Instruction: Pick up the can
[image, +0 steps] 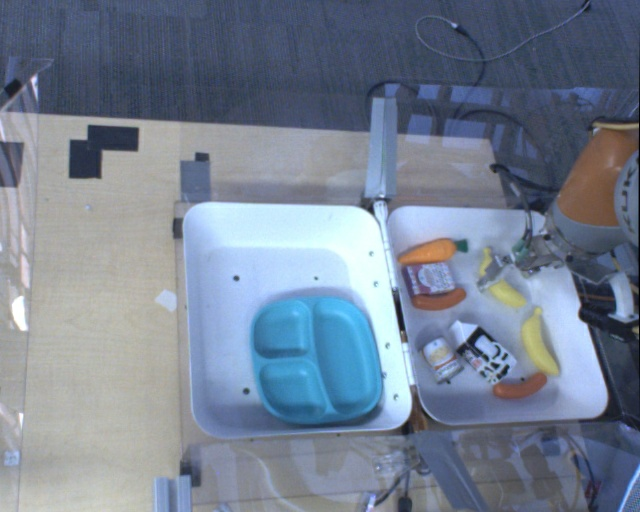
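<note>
The can (439, 359) is small and silvery with a pale label. It lies on its side near the front left of the right bin (590, 395). My gripper (497, 272) hangs over the back middle of that bin, well behind and to the right of the can. It is open, with nothing between its fingers, and its tips are just above a small yellow banana (508, 294).
Beside the can lie a black-and-white carton (487, 356) and a red sausage (519, 386). A larger banana (539, 343), a carrot (430, 251) and a red packet (432, 280) share the right bin. A blue divided plate (316, 359) sits in the left bin (215, 300).
</note>
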